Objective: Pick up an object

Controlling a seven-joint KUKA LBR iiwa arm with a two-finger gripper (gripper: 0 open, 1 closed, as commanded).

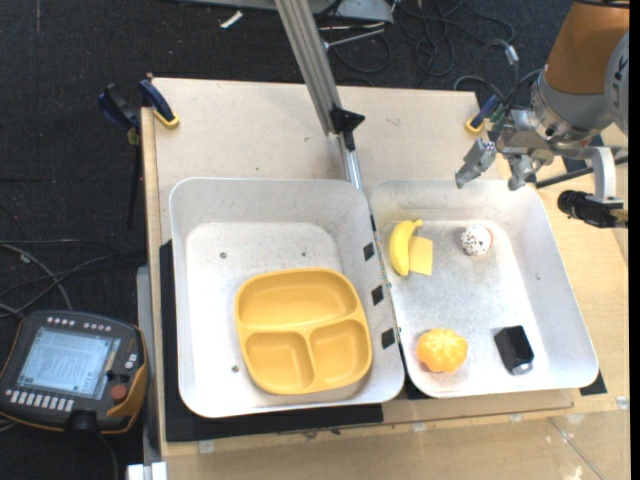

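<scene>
The right bin point(560, 298) holds a yellow banana point(402, 244) next to a pale yellow block point(422, 257), a speckled white ball point(476, 240), an orange fruit point(441, 351) and a small black box point(514, 349). My gripper point(495, 168) hangs over the far edge of the right bin, open, with nothing between its fingers. It is above and behind the speckled ball, apart from every object.
The left bin point(200, 218) carries a yellow divided tray point(300, 330). A slanted metal pole point(312, 58) crosses the bench behind the bins. Clamps sit at the bench's far corners. A teach pendant point(70, 368) lies off the bench at lower left.
</scene>
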